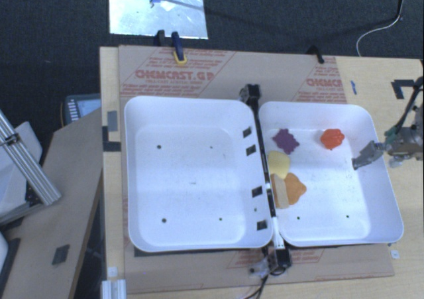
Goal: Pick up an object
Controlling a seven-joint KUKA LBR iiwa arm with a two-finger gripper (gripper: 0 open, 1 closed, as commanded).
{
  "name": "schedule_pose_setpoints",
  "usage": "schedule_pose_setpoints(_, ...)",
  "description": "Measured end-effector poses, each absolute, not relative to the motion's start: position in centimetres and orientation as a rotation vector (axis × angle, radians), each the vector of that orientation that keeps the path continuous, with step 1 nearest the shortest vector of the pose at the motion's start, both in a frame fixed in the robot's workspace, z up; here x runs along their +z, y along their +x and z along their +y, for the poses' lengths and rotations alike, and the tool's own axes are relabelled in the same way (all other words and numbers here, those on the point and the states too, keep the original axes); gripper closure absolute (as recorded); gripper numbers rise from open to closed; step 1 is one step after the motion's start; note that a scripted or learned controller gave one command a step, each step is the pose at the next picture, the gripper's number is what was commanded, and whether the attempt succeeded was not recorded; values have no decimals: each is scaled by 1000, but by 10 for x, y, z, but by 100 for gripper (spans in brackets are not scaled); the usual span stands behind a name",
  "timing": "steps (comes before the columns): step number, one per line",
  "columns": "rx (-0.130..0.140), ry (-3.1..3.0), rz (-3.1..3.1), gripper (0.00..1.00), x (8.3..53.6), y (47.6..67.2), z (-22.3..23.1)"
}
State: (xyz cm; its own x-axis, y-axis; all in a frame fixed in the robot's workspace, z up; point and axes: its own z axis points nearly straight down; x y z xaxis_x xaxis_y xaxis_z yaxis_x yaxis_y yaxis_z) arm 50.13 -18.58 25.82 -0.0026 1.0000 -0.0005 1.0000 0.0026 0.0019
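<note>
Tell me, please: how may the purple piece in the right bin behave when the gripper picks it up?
The purple piece looks small and flat with a lobed outline, so it is probably light and unlikely to roll. Lying low on the smooth floor of the right bin, it may slide. It sits apart from the yellow piece, leaving room.

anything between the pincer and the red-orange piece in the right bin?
No. In the camera view, only bare white bin floor separates the pincer at the right rim from the red-orange piece. The purple piece sits farther left.
</note>
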Motion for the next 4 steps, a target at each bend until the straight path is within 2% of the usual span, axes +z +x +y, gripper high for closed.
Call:
schedule_pose_setpoints(1,4,2211,2224,100,269,502,-186)
schedule_pose_setpoints(2,9,2207,2226,100,328,520,-152)
schedule_pose_setpoints(3,23,2196,2229,100,457,527,-52)
schedule_pose_setpoints(4,-10,2231,2223,100,337,484,-90)
